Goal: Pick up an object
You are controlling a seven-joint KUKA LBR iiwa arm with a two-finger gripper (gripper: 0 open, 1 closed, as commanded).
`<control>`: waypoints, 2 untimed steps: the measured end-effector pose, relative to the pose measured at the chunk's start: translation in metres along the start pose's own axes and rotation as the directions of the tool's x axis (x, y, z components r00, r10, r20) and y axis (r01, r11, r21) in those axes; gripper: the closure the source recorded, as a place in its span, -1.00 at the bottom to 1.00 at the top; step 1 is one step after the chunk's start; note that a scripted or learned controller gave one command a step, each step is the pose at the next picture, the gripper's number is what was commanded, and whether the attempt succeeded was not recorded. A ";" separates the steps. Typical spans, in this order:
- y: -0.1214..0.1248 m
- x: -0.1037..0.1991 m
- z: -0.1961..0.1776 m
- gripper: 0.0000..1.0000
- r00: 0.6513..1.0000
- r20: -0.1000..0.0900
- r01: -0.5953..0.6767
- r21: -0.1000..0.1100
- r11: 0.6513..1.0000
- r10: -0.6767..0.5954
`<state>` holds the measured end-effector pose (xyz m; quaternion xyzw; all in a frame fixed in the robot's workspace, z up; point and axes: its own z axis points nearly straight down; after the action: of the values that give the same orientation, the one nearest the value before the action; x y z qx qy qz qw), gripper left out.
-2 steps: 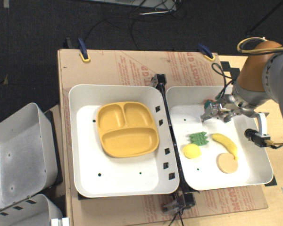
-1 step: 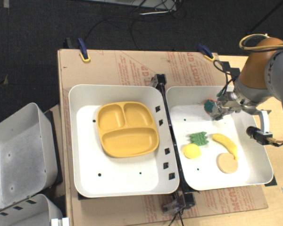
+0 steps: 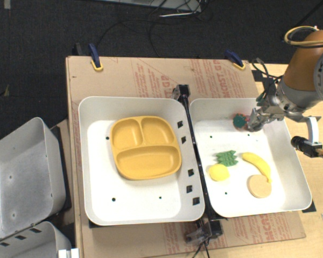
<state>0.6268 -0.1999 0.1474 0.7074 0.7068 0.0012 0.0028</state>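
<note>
Bench: brown board (image 3: 140, 71), two blue clamps at far edge, one left (image 3: 96, 57), one right (image 3: 236, 59). Dark floor beyond, cables and a grey bar at the top.

Left bin (image 3: 91, 144): white, shallow. Holds one yellow divided plate (image 3: 146, 147), three compartments, lying flat near the middle, slightly turned.

Right bin (image 3: 290, 160): white, shallow, joined to left bin along a black strip (image 3: 192, 160). Contents:
- Small green round piece with a red part (image 3: 239, 121), far side of the bin, near the back wall. Exact kind too small to tell.
- Green leafy piece (image 3: 226, 157), mid-bin, touching or just beside the yellow round piece (image 3: 219, 172) below it.
- Banana (image 3: 258, 164), curved, right of the leafy piece, lying flat.
- Tan round disc (image 3: 259, 186), just below the banana's lower end, possibly touching it.

Arm (image 3: 307, 69): grey with orange band, entering from the right over the far right corner of the right bin.

Gripper (image 3: 255, 121): lowered into the far part of the right bin, just right of the small green round piece, close to or touching it. Fingers blurred against the dark body: cannot tell whether apart or together, nor whether anything sits between them.

Spare white bin (image 3: 21, 176) off the board at left, tilted.
</note>
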 end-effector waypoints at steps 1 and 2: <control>0.009 -0.003 -0.063 1.00 1.000 0.001 0.003 -0.003 1.000 -0.003; 0.013 -0.007 -0.108 1.00 1.000 0.001 0.004 -0.001 1.000 -0.004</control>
<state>0.6392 -0.2069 0.2550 0.7061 0.7081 0.0015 0.0036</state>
